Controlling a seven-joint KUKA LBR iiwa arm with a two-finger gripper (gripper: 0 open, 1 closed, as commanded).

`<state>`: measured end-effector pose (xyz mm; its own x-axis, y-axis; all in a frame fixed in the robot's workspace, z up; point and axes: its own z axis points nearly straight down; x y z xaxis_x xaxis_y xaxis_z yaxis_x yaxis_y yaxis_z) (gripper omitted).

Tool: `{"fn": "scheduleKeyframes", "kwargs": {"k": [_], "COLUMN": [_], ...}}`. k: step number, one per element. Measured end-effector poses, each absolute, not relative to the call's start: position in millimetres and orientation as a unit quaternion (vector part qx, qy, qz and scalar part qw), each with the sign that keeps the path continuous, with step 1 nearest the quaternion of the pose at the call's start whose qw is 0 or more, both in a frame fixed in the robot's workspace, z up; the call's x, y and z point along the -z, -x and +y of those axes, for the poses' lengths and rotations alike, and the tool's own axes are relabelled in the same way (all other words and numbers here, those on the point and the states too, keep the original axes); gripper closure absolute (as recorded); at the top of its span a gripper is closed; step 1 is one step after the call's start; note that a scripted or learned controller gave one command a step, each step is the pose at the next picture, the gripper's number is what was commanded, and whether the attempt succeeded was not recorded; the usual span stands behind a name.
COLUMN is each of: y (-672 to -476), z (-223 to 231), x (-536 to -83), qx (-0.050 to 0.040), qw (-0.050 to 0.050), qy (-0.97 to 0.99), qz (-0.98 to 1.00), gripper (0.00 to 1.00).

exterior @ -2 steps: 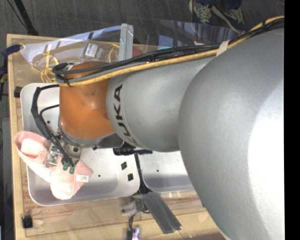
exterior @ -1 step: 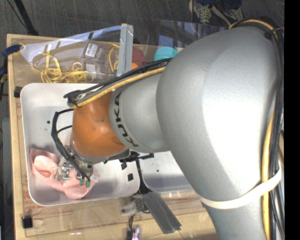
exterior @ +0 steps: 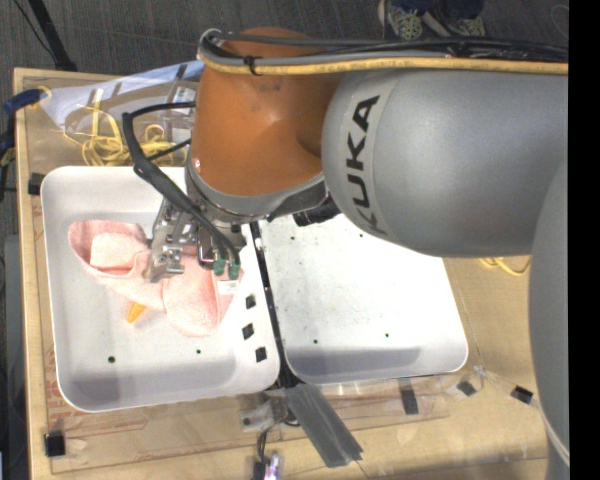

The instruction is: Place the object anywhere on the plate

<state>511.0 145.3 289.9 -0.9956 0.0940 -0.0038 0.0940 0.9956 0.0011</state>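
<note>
Looming over both bins, the grey arm (exterior: 450, 128) is reaching into the left bin (exterior: 80, 368). Its gripper (exterior: 168, 260) is hanging over the pink plate (exterior: 190, 303), whether grasping anything I cannot tell. 1 small orange object (exterior: 135, 314) is lying beside the plate.

The wooden bench (exterior: 100, 438) carries two shallow white bins side by side, the left bin (exterior: 130, 378) and the right bin (exterior: 380, 353), with yellow cable (exterior: 105, 133) coiled at its far left corner.

Arm (exterior: 380, 138) hides bin tops; pincer (exterior: 166, 261) tips perhaps unclear.
</note>
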Motion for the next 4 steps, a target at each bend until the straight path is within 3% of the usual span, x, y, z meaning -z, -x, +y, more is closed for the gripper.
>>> {"fn": "scheduleKeyframes", "kwargs": {"k": [1, 2, 3, 4], "y": [-532.9, -514.2, -505.0, -527.5], "z": [198.2, 101.9, 188.8, 161.5], "x": [-232.6, -231.7, -138.5, -94.3], "qx": [0.0012, 0.0007, 0.0015, -0.0013], "qw": [-0.002, -0.001, -0.002, 0.000], "qy": [-0.101, -0.071, -0.133, -0.180], "qz": [0.995, 0.997, 0.991, 0.984], "gripper": [1.00, 1.00, 1.00, 1.00]}}
